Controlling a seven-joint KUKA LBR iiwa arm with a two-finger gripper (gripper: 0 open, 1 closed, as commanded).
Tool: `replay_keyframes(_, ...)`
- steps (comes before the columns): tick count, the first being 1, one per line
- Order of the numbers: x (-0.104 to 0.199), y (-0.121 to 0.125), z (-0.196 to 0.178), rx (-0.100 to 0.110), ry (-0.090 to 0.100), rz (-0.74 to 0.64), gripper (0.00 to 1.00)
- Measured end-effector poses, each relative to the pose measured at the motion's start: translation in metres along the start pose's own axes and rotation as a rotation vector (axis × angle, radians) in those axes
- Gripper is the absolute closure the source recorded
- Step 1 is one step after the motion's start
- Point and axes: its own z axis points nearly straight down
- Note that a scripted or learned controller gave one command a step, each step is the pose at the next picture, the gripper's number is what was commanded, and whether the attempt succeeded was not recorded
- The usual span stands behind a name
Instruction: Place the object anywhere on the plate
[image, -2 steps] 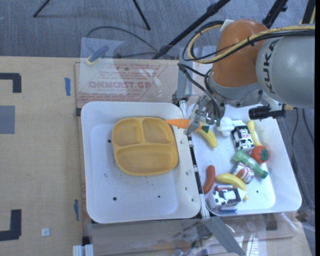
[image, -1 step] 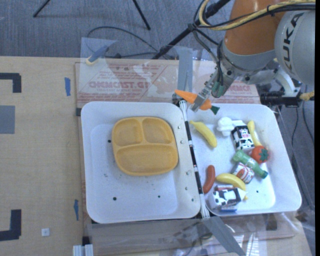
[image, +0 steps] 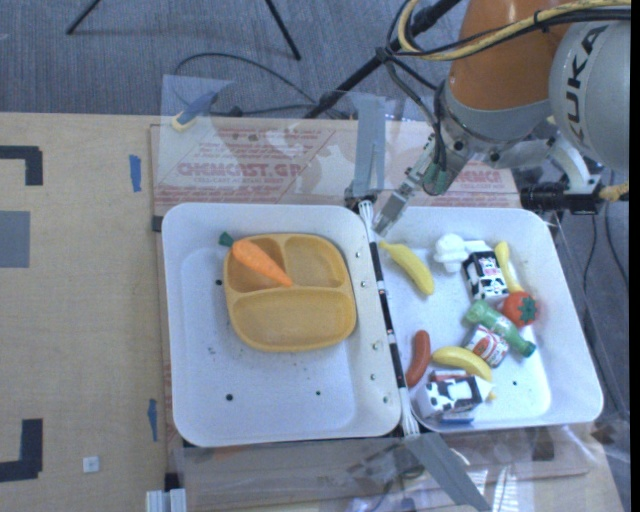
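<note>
In the left of two white bins (image: 190, 400) on a tan surface (image: 80, 320), an orange carrot (image: 258, 260) lies in the upper-left compartment of a yellow divided plate (image: 295, 322). Its green top rests at the plate's outer rim and its tip points toward the inner dividers. The robot arm (image: 500, 60), grey with an orange band, reaches in from the right. Its pincer (image: 388, 212) hangs above the top end of the seam where the two bins meet, well apart from the carrot. Whether the pincer is spread or pressed together cannot be told from this angle, and nothing can be seen in its grasp. The right bin (image: 572, 392) holds a scatter of toy food. A banana (image: 408, 266) lies just below the pincer and a red sausage (image: 418, 358) sits near the seam. A second banana (image: 462, 360), a green bottle (image: 500, 328), a red tomato (image: 518, 307) and two black-and-white cartons (image: 486, 276) crowd toward the far side.
</note>
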Motion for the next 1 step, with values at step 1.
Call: replay_keyframes(1, 0.0166, 0.0097, -0.0661, 0.000, 0.000, -0.044, 0.00)
